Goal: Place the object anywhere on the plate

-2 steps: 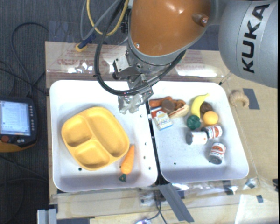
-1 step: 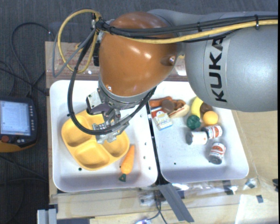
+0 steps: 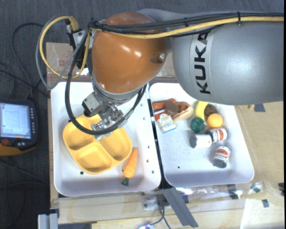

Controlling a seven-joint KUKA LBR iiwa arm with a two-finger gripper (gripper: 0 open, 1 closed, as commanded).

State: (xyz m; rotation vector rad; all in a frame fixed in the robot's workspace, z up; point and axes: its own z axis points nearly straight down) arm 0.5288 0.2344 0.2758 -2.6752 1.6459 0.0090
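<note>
I am hovering my gripper (image 3: 106, 119) over the top edge of the yellow plate (image 3: 97, 149) in the left bin (image 3: 59, 175), and I cannot tell how my jaws are standing, since my own wrist is hiding them from above. The carrot (image 3: 130, 163) is lying on the bin floor just beside the plate's lower right rim, its green stub pointing toward the near wall, not on the plate yet. As I see it, the risk is coming from shape and surface: the carrot is tapering, smooth and rounded, so it may be rolling or slipping out of a pinch, and it is sitting close enough to the plate that a descending finger could be nudging the glossy, divided plastic plate sideways instead.
</note>
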